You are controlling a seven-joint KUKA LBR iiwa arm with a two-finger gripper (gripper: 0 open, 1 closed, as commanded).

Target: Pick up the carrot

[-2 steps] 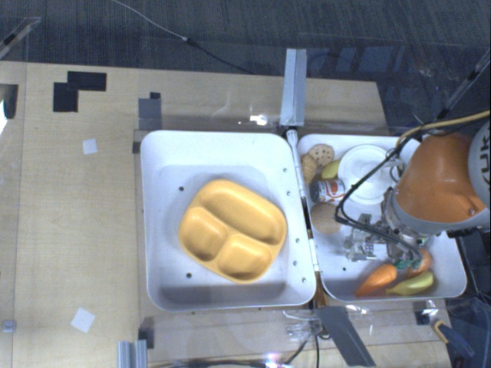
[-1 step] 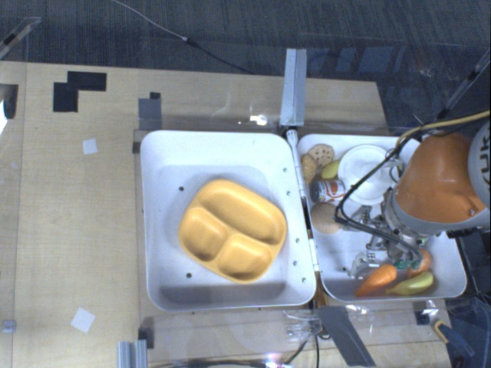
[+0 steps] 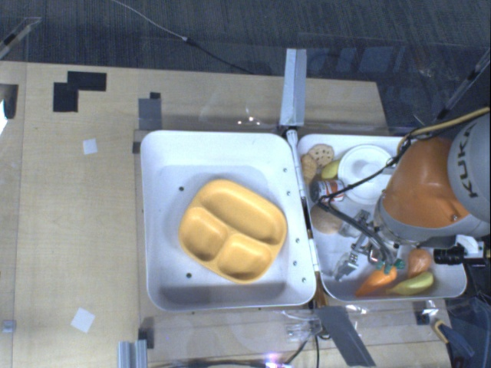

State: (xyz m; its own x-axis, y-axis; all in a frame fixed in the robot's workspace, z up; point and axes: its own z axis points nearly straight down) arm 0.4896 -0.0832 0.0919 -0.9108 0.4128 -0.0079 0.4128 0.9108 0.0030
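Note:
The orange carrot (image 3: 374,281) with its green top lies near the front edge of the right bin (image 3: 331,286). A yellow-green banana (image 3: 414,284) touches its right end. My gripper (image 3: 362,262) hangs just above and slightly left of the carrot, under the arm's orange band (image 3: 420,186). Its two metal fingers (image 3: 345,266) stand apart and open, with nothing between them. The carrot rests on the bin floor, not held.
The right bin also holds a cookie (image 3: 317,159), a white cup (image 3: 366,167), a small yellow piece (image 3: 331,170) and a peach-coloured fruit (image 3: 420,261). A yellow divided plate (image 3: 232,229) lies in the left bin (image 3: 165,175). A metal divider (image 3: 303,205) separates the bins.

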